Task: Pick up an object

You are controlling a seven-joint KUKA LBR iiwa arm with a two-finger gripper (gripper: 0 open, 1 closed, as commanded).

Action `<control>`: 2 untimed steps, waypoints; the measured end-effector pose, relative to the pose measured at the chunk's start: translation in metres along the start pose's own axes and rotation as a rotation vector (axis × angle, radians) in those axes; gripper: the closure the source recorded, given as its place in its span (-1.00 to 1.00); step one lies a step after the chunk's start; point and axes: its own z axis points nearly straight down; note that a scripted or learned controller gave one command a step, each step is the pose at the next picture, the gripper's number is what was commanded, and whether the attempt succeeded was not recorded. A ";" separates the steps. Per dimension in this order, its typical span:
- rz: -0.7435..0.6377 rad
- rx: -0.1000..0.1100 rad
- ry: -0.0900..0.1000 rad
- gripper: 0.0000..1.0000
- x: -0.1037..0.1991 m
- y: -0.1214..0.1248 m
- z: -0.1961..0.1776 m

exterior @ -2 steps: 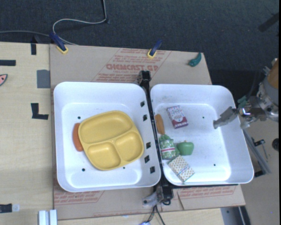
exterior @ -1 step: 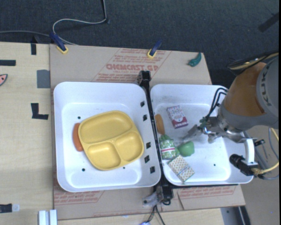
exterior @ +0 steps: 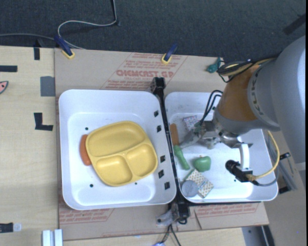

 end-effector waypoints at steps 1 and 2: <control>0.000 -0.001 -0.001 1.00 -0.001 0.000 -0.010; 0.000 -0.001 -0.001 -1.00 -0.001 0.000 -0.009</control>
